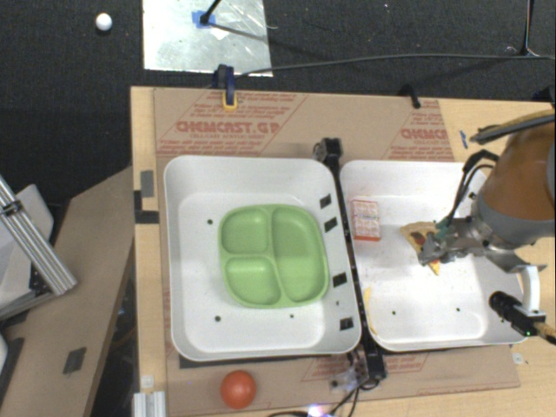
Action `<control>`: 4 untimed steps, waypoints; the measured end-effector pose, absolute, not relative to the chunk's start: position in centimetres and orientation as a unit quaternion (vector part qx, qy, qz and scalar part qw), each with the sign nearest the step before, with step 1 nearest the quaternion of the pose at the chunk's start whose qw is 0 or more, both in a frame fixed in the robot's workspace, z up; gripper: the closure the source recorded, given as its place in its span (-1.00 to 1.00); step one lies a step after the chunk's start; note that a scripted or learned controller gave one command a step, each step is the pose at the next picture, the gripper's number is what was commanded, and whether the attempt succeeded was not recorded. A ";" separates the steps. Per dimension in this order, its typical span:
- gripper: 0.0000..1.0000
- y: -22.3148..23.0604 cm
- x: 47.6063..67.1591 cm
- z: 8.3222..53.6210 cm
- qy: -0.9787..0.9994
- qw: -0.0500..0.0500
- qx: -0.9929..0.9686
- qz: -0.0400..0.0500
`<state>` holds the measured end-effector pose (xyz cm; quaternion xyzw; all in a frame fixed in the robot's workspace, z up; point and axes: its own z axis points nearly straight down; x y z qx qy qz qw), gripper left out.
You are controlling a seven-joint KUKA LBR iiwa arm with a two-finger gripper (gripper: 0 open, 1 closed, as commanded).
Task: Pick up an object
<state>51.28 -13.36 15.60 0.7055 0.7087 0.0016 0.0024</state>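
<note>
My gripper (pixel 431 250) is low in the right bin (pixel 434 324), at the end of the grey arm with its orange band (pixel 526 176). A tan and yellow object (pixel 419 230) lies right at the gripper's tip, partly hidden under it, with a yellow bit (pixel 433 269) poking out below. Whether that object is gripped or only touched cannot be told. A small red and white packet (pixel 365 219) lies flat to the left of the gripper, near the bin's left wall.
The left bin (pixel 187 259) holds a green divided plate (pixel 273 255). An orange ball (pixel 237 388) rests on the bench in front of the left bin. A black divider with clips (pixel 340 233) runs between the bins.
</note>
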 end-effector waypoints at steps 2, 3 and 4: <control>1.00 -14.1 51.8 24.1 0.709 0.002 0.705 0.001; 1.00 -8.4 51.5 24.2 0.711 0.000 0.703 0.001; 1.00 -3.7 52.8 23.2 0.710 0.000 0.704 0.001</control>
